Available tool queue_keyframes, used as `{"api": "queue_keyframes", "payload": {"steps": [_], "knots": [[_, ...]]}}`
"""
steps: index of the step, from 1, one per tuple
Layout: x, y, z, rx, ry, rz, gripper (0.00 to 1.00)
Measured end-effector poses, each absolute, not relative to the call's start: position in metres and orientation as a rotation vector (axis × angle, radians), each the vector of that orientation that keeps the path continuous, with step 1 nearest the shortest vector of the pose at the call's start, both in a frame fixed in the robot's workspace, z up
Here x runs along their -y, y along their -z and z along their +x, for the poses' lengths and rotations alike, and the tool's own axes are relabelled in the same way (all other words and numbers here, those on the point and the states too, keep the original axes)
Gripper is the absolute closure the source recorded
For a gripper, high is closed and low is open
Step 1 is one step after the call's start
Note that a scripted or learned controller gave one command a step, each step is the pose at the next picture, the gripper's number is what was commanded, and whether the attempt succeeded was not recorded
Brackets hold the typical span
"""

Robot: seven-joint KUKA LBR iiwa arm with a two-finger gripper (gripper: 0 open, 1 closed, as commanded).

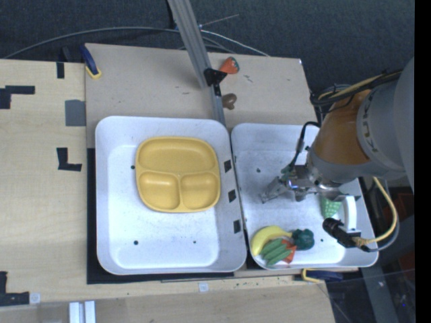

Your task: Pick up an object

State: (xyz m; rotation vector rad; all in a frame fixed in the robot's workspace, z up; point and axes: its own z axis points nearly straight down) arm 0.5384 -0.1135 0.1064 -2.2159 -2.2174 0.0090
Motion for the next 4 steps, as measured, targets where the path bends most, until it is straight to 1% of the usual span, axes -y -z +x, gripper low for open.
{"api": "queue_keyframes", "payload": {"steps": [1, 2, 3, 4], "knots": [[0.113, -0.089, 0.538, 2.223, -0.002, -2.220, 0.00], [0.113, -0.099, 0.538, 2.222, -0.002, -2.218, 1.00], [0.117, -0.142, 0.540, 2.223, 0.001, -2.222, 1.00], [0.123, -0.202, 0.546, 2.226, 0.004, -2.224, 1.00]]}}
